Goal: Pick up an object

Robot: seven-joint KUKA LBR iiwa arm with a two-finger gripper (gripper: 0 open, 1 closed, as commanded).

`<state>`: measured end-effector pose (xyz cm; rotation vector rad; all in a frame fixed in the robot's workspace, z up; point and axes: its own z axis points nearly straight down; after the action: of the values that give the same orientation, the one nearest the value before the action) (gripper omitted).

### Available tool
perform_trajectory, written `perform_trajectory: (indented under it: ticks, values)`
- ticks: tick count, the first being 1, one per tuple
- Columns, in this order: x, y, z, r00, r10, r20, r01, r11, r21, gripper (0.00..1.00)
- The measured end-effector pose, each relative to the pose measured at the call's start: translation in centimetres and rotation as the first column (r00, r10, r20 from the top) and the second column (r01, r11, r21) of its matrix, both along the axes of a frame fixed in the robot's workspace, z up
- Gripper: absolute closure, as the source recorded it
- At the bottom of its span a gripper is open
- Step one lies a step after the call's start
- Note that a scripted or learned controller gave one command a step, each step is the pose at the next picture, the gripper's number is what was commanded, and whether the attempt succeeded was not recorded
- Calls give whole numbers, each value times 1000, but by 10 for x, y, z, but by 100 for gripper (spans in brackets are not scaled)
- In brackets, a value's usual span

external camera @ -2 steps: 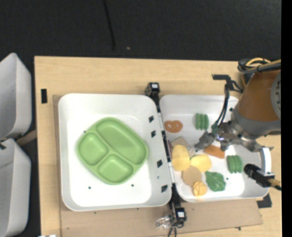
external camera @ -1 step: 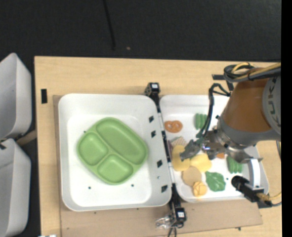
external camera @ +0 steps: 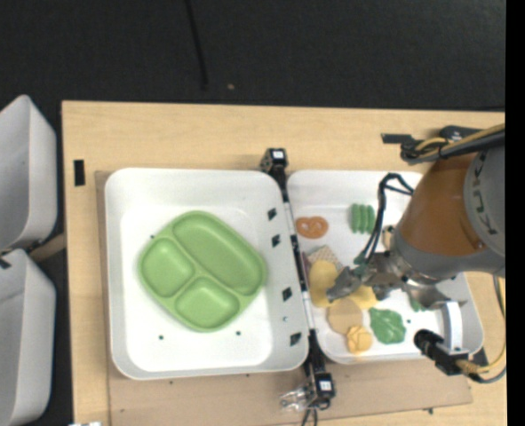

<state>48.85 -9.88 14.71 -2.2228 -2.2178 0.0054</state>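
The arm reaches in from the right over the right bin (external camera: 333, 183). My gripper (external camera: 344, 282) hangs low over a cluster of toy foods in the bin's left half. Its dark fingers sit over a yellow piece (external camera: 321, 278) and a tan round piece (external camera: 342, 316). An orange pretzel (external camera: 312, 227) lies at the bin's upper left. A green ridged piece (external camera: 362, 217) lies near the back. A green leafy piece (external camera: 387, 326) and a small yellow piece (external camera: 358, 338) rest at the front. I cannot make out anything held between the fingers.
The left bin (external camera: 124, 327) holds a green three-compartment plate (external camera: 202, 270). A black divider with clips (external camera: 289, 264) runs between the bins. Cables (external camera: 422, 145) trail along the arm at the right. White blocks (external camera: 9, 193) stand off the bench at the left.
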Motion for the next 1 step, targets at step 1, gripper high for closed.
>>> perform_trajectory:
  ticks: [1]
  values:
    - [1, 2, -47, 1000, -1, 4, 1, 1000, -2, 0]
